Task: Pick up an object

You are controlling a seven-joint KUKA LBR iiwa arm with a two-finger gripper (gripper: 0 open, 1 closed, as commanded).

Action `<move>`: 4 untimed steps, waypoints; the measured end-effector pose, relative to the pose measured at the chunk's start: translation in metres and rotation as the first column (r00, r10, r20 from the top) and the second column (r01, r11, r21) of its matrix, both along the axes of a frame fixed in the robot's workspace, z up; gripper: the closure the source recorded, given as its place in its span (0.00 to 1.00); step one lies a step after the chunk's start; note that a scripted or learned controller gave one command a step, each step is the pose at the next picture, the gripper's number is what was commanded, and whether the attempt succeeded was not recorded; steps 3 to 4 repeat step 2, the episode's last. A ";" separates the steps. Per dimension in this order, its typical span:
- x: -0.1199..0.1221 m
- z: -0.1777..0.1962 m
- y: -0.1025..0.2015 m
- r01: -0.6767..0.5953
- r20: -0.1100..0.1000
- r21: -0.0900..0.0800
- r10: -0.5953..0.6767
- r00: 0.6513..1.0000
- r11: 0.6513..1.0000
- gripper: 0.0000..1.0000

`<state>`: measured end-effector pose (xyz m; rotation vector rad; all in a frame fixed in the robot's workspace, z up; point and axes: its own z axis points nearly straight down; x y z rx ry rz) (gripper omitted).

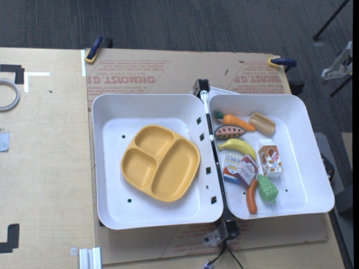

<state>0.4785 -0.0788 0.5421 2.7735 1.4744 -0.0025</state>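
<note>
Left bin holds a yellow plate; right bin holds toy food; pincer state can't be told

bins: 2 | divided plate: 1 | toy foods: 8

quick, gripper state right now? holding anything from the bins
gripper: not in view, so its state cannot be told. The banana, carrot and other items lie in the right bin; the yellow plate sits in the left bin.
</note>
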 end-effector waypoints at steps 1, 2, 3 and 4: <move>0.001 0.009 0.000 -0.004 0.000 -0.001 0.004 1.000 1.000 1.00; 0.001 0.009 0.000 -0.004 0.000 -0.001 0.004 1.000 1.000 0.00; 0.001 0.009 0.000 -0.004 0.000 -0.001 0.004 1.000 1.000 0.00; 0.001 0.009 0.000 -0.004 0.000 -0.001 0.004 1.000 1.000 0.00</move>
